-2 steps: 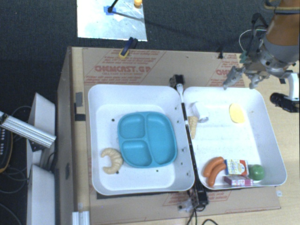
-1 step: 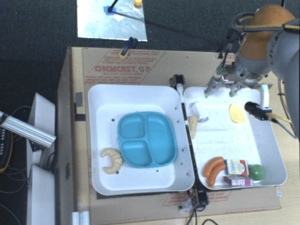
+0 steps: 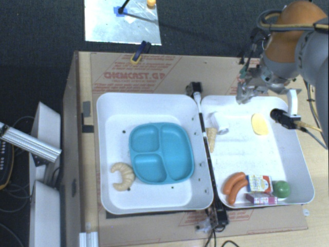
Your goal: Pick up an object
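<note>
My pincer (image 3: 245, 94) hovers over the right bin's (image 3: 295, 153) far rim, its grip state impossible to tell, nothing visibly grasped.

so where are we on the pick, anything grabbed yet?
Nothing looks picked. The gripper sits over the far edge of the right bin, with no object seen between its fingers. The yellow piece, sausages, carton and green ball lie in that bin. Descent, grasp and lift all remain.
</note>
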{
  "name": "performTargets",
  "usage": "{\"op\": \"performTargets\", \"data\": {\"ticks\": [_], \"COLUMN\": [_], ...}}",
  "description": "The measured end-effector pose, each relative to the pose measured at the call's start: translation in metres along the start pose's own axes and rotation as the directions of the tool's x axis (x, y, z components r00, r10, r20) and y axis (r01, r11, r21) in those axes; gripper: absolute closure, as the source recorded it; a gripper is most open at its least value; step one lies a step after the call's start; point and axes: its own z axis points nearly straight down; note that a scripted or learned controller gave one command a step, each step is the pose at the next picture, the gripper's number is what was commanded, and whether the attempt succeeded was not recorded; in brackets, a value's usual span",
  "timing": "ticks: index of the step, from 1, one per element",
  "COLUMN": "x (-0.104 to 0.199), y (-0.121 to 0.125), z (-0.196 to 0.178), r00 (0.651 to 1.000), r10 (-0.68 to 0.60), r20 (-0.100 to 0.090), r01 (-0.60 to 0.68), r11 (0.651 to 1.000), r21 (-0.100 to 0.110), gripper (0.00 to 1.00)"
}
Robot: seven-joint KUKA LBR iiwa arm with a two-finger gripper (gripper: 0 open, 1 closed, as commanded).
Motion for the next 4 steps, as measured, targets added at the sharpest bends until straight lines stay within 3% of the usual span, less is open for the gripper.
{"op": "performTargets", "data": {"ticks": [3,4], "x": [0.0,0.017], "y": [0.003,-0.002], "z": [-0.034,0.023], "r00": [1.0,1.0], "r10": [-0.006,0.002], "r20": [0.0,-0.001], "r01": [0.006,-0.002], "r11": [1.0,1.0], "r21": [-0.011,0.006], "gripper": [1.0,1.0]}}
